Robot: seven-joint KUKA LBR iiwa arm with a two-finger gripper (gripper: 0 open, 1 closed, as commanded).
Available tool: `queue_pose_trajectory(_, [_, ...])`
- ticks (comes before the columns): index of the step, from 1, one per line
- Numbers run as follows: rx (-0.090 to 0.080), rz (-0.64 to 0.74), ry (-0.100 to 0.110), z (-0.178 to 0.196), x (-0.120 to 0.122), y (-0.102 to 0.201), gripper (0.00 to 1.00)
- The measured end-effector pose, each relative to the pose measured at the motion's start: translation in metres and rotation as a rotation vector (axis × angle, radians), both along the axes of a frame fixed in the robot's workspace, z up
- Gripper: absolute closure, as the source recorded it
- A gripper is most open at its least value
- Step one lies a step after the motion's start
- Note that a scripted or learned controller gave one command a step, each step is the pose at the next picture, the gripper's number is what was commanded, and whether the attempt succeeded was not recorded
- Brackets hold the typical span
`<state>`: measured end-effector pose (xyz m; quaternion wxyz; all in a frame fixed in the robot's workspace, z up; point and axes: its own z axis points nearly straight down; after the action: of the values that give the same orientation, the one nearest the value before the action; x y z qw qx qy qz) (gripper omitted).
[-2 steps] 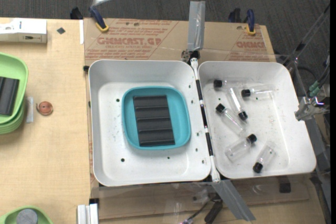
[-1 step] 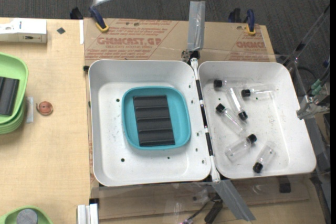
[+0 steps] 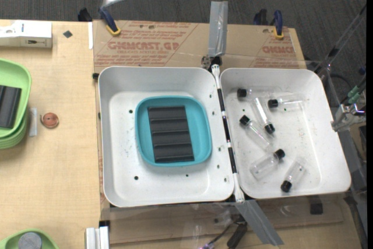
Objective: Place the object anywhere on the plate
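Observation:
A teal square plate [image 3: 143,131] lies in the left white bin [image 3: 116,178], and a black ridged insert [image 3: 170,133] covers its middle. Several clear vials with black caps lie scattered in the right white bin [image 3: 326,178]. One vial [image 3: 262,115] lies near the bin's centre, another [image 3: 285,104] lies toward the back, and a third [image 3: 291,176] rests near the front wall. All of the vials lie on their sides on the bin floor.
A green tray [image 3: 17,125] holding a dark block sits at the far left of the wooden bench, with a small copper disc [image 3: 50,120] beside it. A white box [image 3: 26,35] lies at the back left. Behind the bins is clamped cardboard [image 3: 175,41]. Metal framework [image 3: 349,111] stands at the right.

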<state>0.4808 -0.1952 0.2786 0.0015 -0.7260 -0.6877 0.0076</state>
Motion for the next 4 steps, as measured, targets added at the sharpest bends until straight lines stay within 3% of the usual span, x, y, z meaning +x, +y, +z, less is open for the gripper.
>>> queue_pose_trajectory(4, [-0.005, 0.010, 0.012, 0.030, 0.002, -0.001, 1.00])
